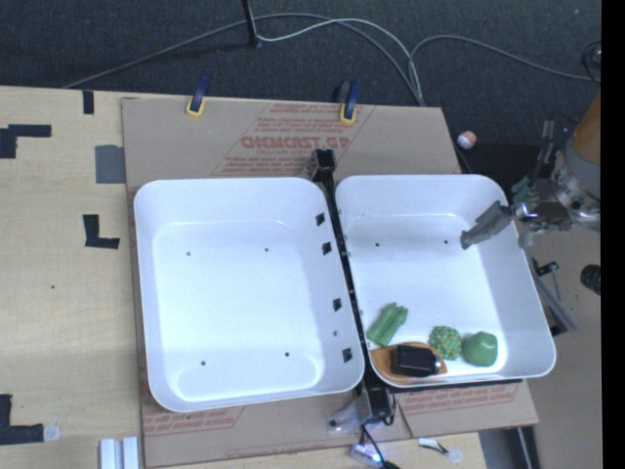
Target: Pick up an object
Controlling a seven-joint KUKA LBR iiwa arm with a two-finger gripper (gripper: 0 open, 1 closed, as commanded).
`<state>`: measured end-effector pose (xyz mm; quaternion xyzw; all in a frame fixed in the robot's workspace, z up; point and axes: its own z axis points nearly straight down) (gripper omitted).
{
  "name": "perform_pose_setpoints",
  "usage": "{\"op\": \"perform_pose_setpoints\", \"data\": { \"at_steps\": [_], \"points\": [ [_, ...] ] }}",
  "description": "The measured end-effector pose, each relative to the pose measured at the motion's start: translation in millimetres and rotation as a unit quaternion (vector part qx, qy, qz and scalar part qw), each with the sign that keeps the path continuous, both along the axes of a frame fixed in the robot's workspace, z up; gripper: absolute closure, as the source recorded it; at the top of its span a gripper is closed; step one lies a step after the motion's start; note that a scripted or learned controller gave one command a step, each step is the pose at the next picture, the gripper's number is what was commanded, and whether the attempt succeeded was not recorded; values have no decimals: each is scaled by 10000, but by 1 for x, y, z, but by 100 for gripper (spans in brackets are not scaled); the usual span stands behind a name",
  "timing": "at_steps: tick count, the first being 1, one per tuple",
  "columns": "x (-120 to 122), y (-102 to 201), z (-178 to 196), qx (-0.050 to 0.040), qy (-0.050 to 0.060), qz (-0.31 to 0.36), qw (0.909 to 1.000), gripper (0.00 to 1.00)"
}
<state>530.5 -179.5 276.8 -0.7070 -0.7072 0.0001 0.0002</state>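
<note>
- Gripper (pixel 485 227) hangs over the upper right part of the right bin (pixel 430 191), reaching in from the right rim; whether its jaws are open or closed I cannot tell, and nothing is seen between them
- Objects lie in a cluster well apart from the jaws, down toward the near edge of the same bin: a green elongated piece (pixel 388 322), a bumpy green ball (pixel 445 340), a smooth green lump (pixel 479 348), and a black block (pixel 414 361) resting on an orange-brown dish (pixel 382 362)
- Left bin (pixel 234 291) sits beyond the divider, far from the jaws
- Step in hand, as I judge it: choosing a target and travelling to it, with nothing lifted yet
- To do it well, pick the elongated piece, since it sits a little apart from its neighbours and leaves room on both sides; the ball and lump nearly touch, so a finger may land on the wrong one
- Its long axis runs at a slant, upper end pointing up and right, roughly toward the jaws, lower end toward the divider
- Turn the wrist so the jaws close across that axis, centre over its middle, then descend straight; stop short of the bin floor
</note>
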Motion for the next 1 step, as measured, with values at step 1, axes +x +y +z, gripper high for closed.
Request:
{"op": "perform_pose_setpoints", "data": {
  "at_steps": [1],
  "points": [
    [12, 108, -57, 12, 23, 45, 10000, 0]
  ]
}}
